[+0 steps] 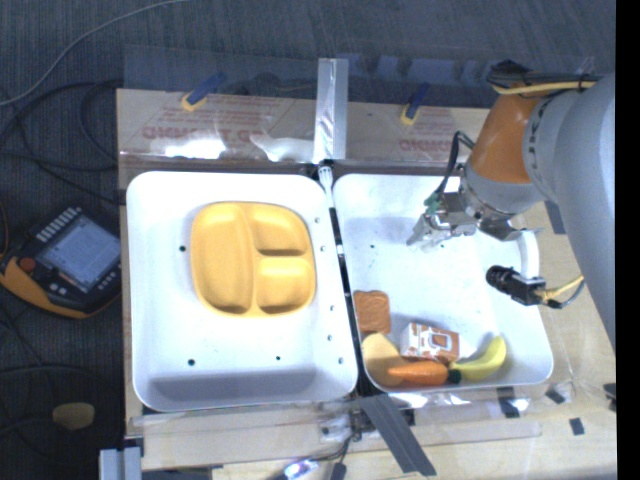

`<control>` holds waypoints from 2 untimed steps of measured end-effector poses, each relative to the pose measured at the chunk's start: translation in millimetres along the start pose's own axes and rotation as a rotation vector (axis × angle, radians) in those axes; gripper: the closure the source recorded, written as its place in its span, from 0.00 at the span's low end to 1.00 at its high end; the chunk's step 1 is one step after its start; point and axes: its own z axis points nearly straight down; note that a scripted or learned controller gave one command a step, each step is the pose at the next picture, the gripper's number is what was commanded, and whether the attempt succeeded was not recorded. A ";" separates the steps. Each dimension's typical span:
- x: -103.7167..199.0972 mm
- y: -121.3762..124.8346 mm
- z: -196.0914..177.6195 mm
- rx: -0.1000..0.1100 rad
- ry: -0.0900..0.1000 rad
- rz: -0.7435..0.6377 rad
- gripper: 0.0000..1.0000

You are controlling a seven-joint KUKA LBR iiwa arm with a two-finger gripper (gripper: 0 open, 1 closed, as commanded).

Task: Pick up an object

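My gripper [432, 230] hangs over the upper middle of the right bin [390, 218], above bare floor, with nothing seen between its fingers. Along that bin's near edge lie several toy foods: a brown bread slice [372, 311], a pale yellow wedge [377, 350], an orange carrot [418, 374], a small orange and white box [430, 342] and a yellow banana [481, 360]. All of them sit well below the gripper and apart from it.
A yellow divided tray [252, 258] rests in the left bin [160, 348]. A raised divider [338, 268] separates the two bins. A handheld controller [62, 260] lies on the floor to the left of the bench.
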 end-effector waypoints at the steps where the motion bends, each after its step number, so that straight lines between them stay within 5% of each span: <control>1: -0.3 0.0 -0.1 0.000 -0.001 0.000 0.00; 2: 16.6 -44.0 -18.7 0.000 -0.001 0.080 0.00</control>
